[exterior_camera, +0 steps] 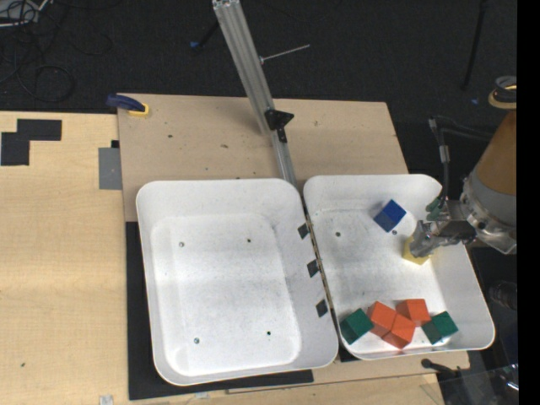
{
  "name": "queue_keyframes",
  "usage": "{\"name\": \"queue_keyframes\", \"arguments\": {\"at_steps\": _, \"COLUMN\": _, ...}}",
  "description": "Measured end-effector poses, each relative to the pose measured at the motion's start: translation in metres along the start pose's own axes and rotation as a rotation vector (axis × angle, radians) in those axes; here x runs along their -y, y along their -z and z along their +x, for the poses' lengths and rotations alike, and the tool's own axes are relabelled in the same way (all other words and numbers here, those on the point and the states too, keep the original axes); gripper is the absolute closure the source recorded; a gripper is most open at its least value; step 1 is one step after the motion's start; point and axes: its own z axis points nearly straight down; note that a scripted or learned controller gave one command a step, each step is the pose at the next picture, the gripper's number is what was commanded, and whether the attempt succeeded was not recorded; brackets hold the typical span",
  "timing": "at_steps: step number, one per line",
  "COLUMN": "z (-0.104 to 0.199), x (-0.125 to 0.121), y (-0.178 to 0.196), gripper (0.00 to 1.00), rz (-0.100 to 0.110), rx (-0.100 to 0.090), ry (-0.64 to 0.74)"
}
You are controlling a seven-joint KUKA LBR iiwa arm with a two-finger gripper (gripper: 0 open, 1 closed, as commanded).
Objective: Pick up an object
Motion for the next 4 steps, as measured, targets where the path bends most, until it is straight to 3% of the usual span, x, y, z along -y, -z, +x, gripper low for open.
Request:
{"name": "queue_keyframes", "arguments": {"at_steps": 2, "z": 0.1, "x": 0.009, "y": -0.025, "gripper": 1.0, "rz": 0.001, "rx": 0.0, "ry": -0.001}}
{"name": "queue_keyframes", "arguments": {"at_steps": 4, "z": 0.215, "x": 0.003, "y": -0.014, "gripper": 1.0, "rz": 0.0, "rx": 0.002, "ry": 0.0}}
